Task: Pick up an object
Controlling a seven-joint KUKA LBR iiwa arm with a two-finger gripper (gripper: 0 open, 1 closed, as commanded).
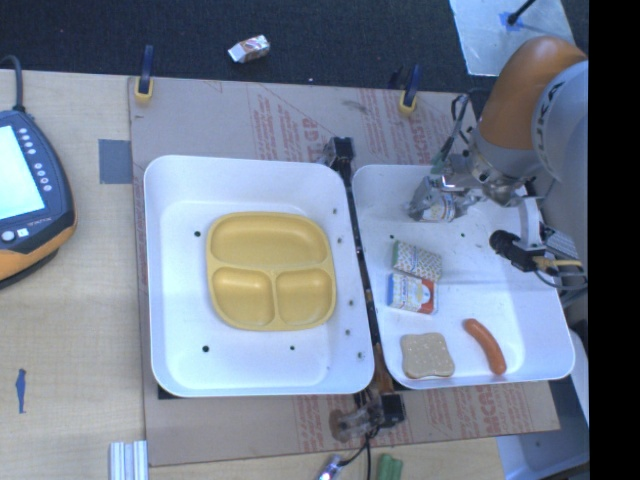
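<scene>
Arm: grey with an orange band, reaching in from the right over the far end of the right bin (560, 363).
Gripper (436, 204): low over the far left part of the right bin; whether it is spread or closed cannot be told.
Small carton (413, 293): blue, white and red, lying flat near the middle of the right bin.
Green packet (417, 259): patterned, touching the carton's far edge.
Toast slice (427, 355): tan, flat, at the near end of the right bin.
Sausage (485, 346): orange-red, just right of the toast, apart from it.
Left bin (175, 268): holds a yellow divided plate (270, 269) with three compartments.
Surroundings: teach pendant (25, 193) on the bench at far left; crumpled wrapper (249, 49) on the dark floor beyond the bench.
</scene>
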